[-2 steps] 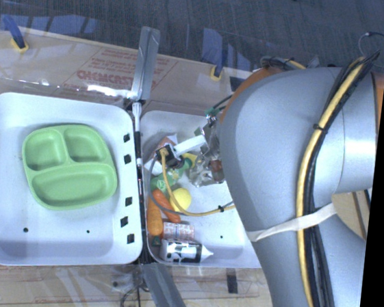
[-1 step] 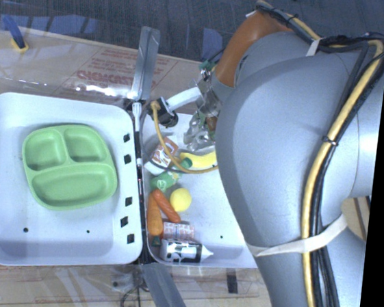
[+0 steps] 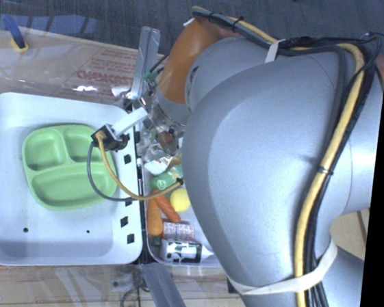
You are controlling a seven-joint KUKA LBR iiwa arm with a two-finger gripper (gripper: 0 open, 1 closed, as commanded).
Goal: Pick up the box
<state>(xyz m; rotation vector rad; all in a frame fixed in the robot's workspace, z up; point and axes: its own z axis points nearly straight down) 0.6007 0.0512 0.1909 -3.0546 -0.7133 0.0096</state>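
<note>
Probably the grey arm, its gripper state untellable, should descend slowly over the right white bin, centring on the box before lifting.

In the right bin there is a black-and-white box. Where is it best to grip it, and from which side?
Probably from straight above, closing across the middle of the black-and-white box. It lies flat on its long side in the right bin's corner, so its top face is open. A reddish pack lies close beside it, so room there is tight.
</note>
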